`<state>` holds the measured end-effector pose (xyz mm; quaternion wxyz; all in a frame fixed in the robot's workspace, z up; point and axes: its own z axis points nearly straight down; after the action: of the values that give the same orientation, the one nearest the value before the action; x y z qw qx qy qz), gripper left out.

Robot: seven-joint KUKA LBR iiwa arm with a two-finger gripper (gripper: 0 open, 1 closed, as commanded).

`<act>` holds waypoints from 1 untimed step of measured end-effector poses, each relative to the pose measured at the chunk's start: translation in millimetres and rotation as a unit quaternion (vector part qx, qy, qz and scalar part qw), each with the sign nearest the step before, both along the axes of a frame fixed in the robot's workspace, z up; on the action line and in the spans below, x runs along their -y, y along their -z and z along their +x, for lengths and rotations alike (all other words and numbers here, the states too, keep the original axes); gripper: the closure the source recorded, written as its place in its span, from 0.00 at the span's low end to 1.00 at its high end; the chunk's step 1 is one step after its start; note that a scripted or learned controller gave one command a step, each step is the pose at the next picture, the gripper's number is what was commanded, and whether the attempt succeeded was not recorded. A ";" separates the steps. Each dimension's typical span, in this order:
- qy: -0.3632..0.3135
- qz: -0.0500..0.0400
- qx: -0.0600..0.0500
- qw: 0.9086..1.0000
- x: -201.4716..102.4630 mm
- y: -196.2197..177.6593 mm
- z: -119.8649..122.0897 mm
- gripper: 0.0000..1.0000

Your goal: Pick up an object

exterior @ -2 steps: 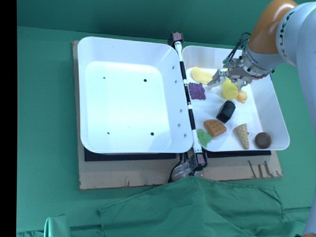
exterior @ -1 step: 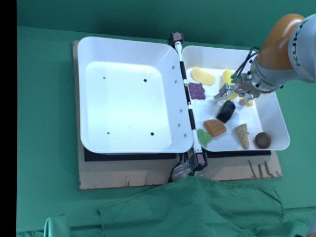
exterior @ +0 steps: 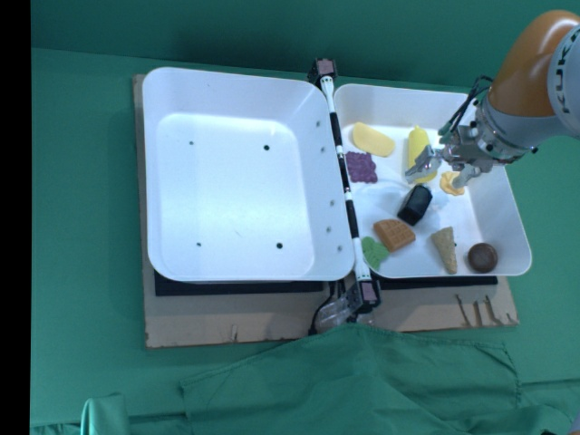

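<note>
Crumpled green cloth [exterior: 362, 383] lay along the worktop's near edge. Behind it, the right-hand shallow white bin [exterior: 507, 216] held the scattered toy foods: a black cylinder [exterior: 415, 204], an orange waffle wedge [exterior: 394, 235], a tan cone [exterior: 445, 247]. Over them hung the claw [exterior: 439, 169], fingers spread wide, gripping nothing, beside a yellow corn cob [exterior: 418, 145].

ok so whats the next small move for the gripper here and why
Probably a short drop straight down. The gripper hangs in the right bin with its fingers spread and nothing between them, just above the black object and beside the corn cob. Lowering should put the fingers around one item; the black object looks the nearest, though the slanted view makes height hard to judge.
</note>
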<state>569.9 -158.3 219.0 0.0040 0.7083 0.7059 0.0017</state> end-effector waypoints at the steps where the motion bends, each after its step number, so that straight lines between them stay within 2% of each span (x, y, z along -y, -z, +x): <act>1: -0.001 -0.001 0.000 1.000 2.0 36.3 41.6 0.00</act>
<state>611.5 -160.4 182.7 0.0046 0.7076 0.7066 0.0015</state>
